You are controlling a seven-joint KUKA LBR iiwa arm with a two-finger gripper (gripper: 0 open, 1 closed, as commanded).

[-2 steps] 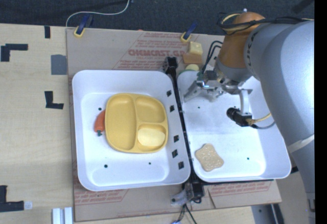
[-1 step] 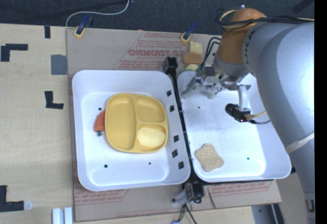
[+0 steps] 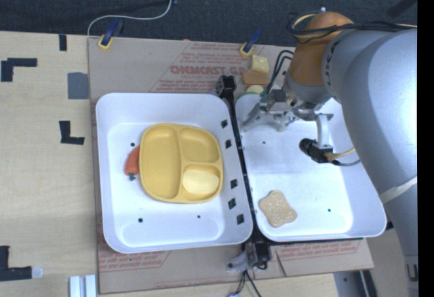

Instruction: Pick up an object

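Bins sit side by side on the surface. The left bin [image 3: 107,173] holds a yellow plate [image 3: 180,161], far left of the fingers [image 3: 270,112]. A tan cracker [image 3: 277,208] lies in the right bin [image 3: 339,207], well in front of the fingers. Nobody can tell if they are spread or pressed together. Nothing looks picked up yet, so the grab is left to do.
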